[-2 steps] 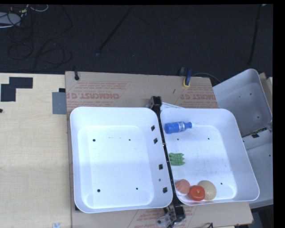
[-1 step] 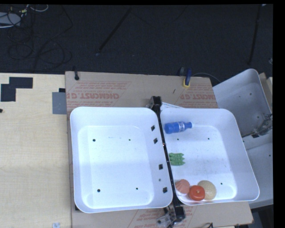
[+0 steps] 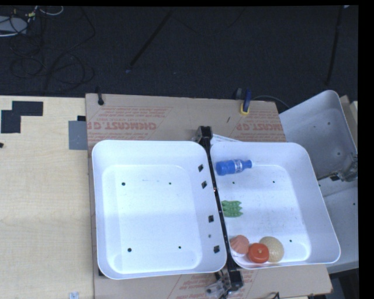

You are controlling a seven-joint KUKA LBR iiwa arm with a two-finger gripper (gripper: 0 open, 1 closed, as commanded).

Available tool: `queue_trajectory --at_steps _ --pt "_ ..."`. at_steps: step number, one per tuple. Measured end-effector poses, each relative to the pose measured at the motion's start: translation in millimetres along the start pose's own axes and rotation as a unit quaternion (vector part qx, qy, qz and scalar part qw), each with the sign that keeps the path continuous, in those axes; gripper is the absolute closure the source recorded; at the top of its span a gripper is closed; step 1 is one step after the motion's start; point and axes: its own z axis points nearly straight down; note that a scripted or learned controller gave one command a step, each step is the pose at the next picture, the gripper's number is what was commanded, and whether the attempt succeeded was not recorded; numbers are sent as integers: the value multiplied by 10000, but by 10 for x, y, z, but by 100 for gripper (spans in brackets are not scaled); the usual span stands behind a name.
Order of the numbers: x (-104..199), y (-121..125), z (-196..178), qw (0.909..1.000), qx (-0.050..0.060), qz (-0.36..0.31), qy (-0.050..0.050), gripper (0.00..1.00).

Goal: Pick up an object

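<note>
Right bin holds blue bottle, green item, 3 round things.

Mostly hidden beneath the 2 bins, left bin and right bin: cardboard sheet, its red print broken off at the bin rims. Partly covered by the red round thing in the right bin's near corner: pink thing on one side, beige ball on the other. Too small to tell what: green lump near that bin's left wall; blue-and-yellow bit at the cardboard's far edge. Cut off by the bottom edge: metal clamp between the bins. Cut off at the top-left corner: loose cables. Clipped by the left edge: black patch on the worktop.
</note>
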Motion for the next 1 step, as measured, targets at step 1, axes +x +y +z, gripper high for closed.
queue_trajectory --at_steps 1 --pt "2 83 251 10000 15 2 5 100"
